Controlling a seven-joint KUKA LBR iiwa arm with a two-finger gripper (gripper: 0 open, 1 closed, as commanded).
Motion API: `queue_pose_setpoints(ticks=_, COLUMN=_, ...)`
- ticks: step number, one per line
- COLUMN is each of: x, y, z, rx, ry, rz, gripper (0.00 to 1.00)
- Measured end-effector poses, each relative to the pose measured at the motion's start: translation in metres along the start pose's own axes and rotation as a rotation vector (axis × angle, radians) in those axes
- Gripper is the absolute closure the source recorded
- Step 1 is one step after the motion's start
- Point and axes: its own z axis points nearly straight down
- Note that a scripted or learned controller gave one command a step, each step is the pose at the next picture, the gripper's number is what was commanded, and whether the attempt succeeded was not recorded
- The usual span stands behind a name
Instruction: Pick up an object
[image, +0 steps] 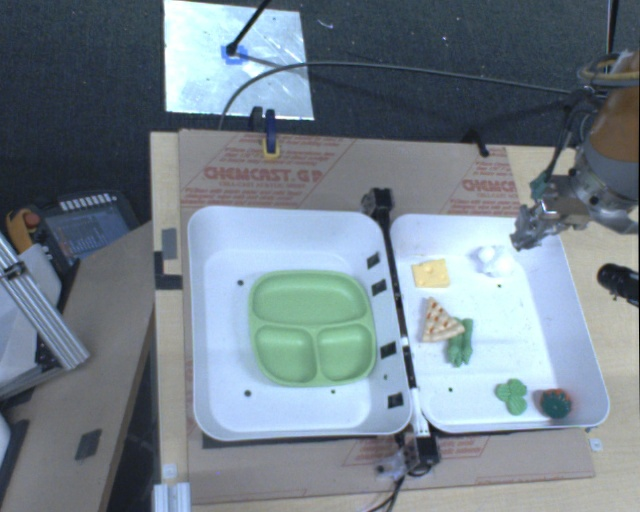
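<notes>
The gripper (527, 232), whose finger spacing I cannot tell from here, hangs over the right bin's (580, 330) far right corner, just beside a small white object (490, 260), with the yellow square (431, 273), pizza slice (440, 322) and green pieces (459, 345) nearer the divider.

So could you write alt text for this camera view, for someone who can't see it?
A grey robot arm's gripper hovers over the far edge of the right white bin, which holds a yellow square toy cheese slice, a small white lump, a toy pizza wedge and green toy vegetables. The left white bin holds a green three-compartment plastic plate.
</notes>
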Motion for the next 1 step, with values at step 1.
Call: queue_pose_setpoints(ticks=1, x=0.0516, y=-0.0158, z=0.0004, rx=0.000, ry=0.001, rz=-0.001, gripper=1.00)
